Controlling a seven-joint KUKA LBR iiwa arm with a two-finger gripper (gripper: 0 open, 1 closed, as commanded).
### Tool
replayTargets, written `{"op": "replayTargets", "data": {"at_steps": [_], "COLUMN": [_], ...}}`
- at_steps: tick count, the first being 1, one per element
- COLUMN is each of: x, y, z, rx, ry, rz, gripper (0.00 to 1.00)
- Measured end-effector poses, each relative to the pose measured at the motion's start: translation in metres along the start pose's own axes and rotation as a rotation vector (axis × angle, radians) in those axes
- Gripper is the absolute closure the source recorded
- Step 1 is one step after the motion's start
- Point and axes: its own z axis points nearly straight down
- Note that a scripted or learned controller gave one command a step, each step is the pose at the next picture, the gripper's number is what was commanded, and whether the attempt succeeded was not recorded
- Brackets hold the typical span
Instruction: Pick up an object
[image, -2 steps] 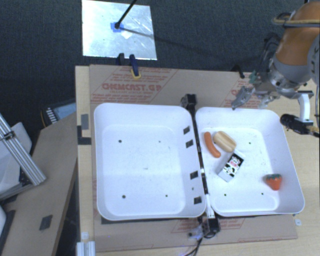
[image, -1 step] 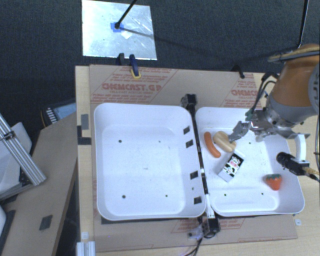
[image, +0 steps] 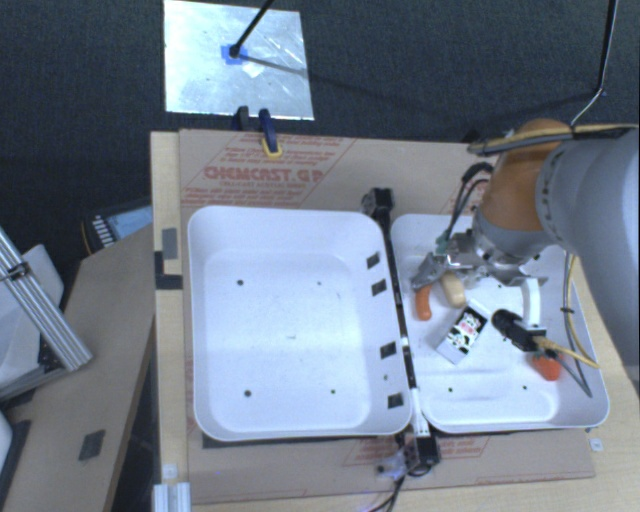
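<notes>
We see the grey arm (image: 595, 190) reaching in from the right; its orange band (image: 515, 185) sits above the wrist; the claw (image: 437, 268) points down and leftward, held low.

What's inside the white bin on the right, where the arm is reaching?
Inside the right bin: a small orange piece, a beige piece, a black-and-white card and a second orange piece. The arm covers the bin's far corner, so anything there is hidden.

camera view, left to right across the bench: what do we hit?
left white bin → small orange cylinder → black-and-white card → red-orange piece; the last three lie in the right white bin.
</notes>
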Motion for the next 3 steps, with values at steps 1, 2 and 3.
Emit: {"op": "replayTargets", "data": {"at_steps": [1,2,3], "x": [-0.003,0.08,0.023], "y": [0.002,0.009,-0.021], "z": [-0.02,-0.096,-0.158], "rx": [-0.011,-0.011,-0.008], "ry": [-0.004,0.002,-0.004], "rz": [0.002,-0.006,0.01], "gripper": [1.0,1.0,1.0]}}
